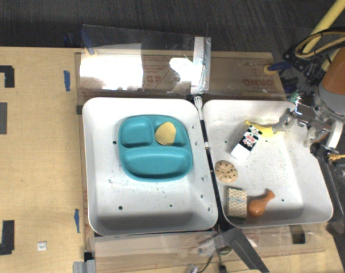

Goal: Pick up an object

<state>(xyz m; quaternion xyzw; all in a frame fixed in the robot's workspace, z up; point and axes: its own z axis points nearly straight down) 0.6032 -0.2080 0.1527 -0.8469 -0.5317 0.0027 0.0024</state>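
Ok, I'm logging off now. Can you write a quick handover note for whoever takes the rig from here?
Gripper: at the right bin's upper right rim, holding nothing that I can see; finger state unclear.
Right bin: black-and-white box on a yellow item, cookie, cracker-like block, drumstick toy.
Left bin: teal divided plate with a yellow round piece in its upper right compartment.
Done: nothing lifted.
Left: the pick itself.
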